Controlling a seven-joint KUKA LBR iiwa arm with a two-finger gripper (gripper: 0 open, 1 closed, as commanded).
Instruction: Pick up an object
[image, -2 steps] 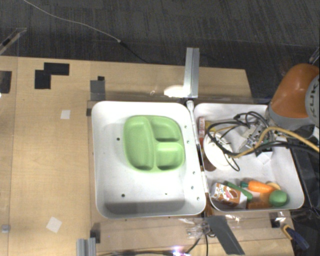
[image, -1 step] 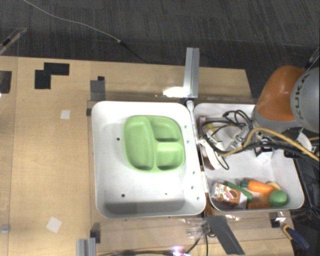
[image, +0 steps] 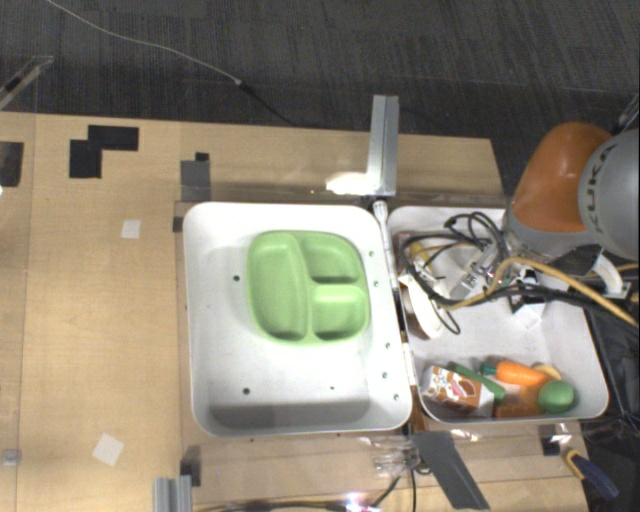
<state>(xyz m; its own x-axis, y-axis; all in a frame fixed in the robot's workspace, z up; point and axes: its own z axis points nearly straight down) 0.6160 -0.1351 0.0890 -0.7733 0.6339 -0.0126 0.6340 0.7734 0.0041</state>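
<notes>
The grey arm with its orange band (image: 560, 175) reaches in from the right edge over the right white bin (image: 590, 350); its hand (image: 470, 270) sits among tangled cables near the bin's upper left, state impossible to tell; an orange plastic carrot (image: 520, 374), a green ball (image: 556, 396) and a brown printed packet (image: 455, 388) lie along that bin's lower edge; a green divided plastic tray (image: 305, 285) rests in the left white bin (image: 220, 390) on the wooden desk (image: 90, 330).

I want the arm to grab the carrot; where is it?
The carrot lies in the right bin, near its front edge, between the brown packet and the green ball.

Green divided plate (image: 305, 287) in left bin (image: 215, 330); end effector (image: 425, 300) over right bin (image: 575, 340); carrot (image: 518, 375) near front wall.
</notes>
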